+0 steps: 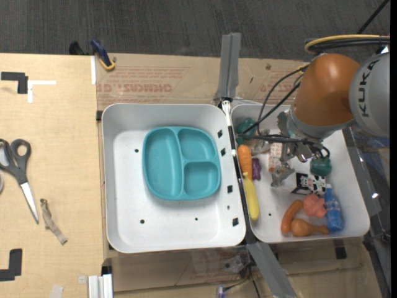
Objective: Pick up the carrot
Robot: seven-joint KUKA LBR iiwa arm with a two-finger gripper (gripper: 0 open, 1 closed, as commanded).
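Observation:
The carrot [245, 159], a short orange piece, lies along the left wall of the right bin [353, 185], just above a yellow banana-like piece [251, 197]. My gripper [280, 169] hangs low over the middle of that bin, under the orange wrist band [325, 92], roughly a hand's width to the right of the carrot. Nothing shows in its grasp. The arm covers part of the bin's back.
The left bin [118, 185] holds a teal divided plate [183, 163]. Around the gripper lie a green toy [321, 165], a black-and-white piece [310, 182], pink [314, 206] and blue [333, 213] toys, and two orange pieces [291, 218]. Scissors [18, 166] rest on the bench at left.

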